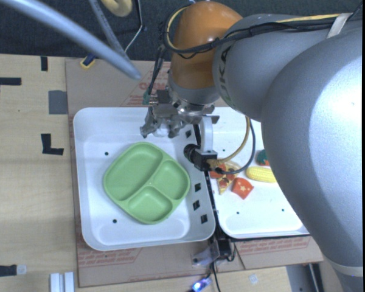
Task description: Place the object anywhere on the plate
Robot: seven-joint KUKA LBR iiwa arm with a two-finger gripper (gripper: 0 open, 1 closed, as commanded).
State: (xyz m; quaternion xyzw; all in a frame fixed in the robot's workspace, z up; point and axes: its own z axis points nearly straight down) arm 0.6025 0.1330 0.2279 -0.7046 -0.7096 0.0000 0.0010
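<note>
Claw [160, 128] poised above plate [147, 182].

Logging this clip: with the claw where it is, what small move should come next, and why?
Probably a short shift right toward the toy food in the right bin. The claw hangs over the far edge of the left bin, just beyond the green plate, which bears nothing, and I see nothing between its tips; the pieces all lie right of the divider.

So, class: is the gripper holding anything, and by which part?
It cannot be told. The gripper hangs over the left bin, above the green plate; no object shows at it.
</note>
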